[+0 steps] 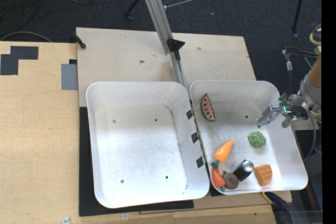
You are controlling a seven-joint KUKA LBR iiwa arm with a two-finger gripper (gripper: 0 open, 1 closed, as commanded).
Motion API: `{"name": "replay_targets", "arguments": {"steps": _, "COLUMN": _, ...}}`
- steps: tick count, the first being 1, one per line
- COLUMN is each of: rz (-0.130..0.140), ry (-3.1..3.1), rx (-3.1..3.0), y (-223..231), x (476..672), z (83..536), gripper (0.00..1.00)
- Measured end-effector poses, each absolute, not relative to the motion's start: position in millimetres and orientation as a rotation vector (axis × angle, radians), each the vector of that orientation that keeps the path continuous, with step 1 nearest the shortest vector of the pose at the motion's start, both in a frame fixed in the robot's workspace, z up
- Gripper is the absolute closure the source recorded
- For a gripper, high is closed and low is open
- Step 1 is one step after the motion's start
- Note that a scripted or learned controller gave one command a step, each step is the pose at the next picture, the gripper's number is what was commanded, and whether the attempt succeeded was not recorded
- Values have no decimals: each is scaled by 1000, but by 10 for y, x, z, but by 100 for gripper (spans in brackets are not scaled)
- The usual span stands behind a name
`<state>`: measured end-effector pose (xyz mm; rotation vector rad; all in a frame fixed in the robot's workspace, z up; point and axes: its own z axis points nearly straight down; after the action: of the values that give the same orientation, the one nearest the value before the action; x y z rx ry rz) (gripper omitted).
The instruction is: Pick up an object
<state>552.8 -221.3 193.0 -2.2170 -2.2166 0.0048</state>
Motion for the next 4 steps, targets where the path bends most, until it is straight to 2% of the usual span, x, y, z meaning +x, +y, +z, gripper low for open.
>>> {"name": "replay_targets", "arguments": {"steps": 1, "rz": 2, "ry": -2220, "rx": -2219, "y": -2215, "x": 5538, "z": 1951, "gripper": 0}}
{"name": "replay_targets", "arguments": {"steps": 3, "rz": 5, "ry": -2217, "rx": -2216, "y": -2102, "x": 5496, "z": 927, "gripper": 0}}
{"name": "replay_targets", "arguments": {"steps": 4, "rz": 3, "ry": -2216, "rx": -2222, "y": -2116, "x": 5504, "z": 1058, "gripper": 100}}
